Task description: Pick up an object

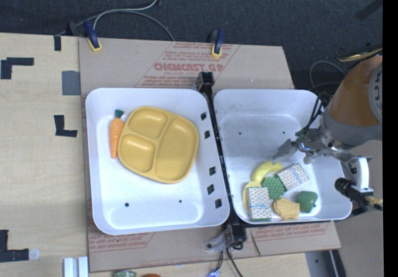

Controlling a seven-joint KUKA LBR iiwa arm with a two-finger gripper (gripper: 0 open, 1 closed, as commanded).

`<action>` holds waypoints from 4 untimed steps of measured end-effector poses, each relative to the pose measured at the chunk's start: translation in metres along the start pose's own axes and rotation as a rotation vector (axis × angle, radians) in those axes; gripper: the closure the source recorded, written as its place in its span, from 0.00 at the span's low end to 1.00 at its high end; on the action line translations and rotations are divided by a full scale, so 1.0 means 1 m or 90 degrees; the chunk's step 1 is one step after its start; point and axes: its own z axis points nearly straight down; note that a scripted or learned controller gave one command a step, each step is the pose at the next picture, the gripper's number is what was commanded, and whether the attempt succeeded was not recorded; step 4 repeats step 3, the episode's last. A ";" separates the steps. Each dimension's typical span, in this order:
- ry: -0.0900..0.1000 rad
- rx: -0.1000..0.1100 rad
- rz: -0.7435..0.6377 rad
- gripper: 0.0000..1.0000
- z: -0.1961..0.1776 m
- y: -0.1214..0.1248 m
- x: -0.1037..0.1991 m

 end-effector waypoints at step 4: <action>0.001 -0.003 -0.001 1.00 0.043 -0.008 0.083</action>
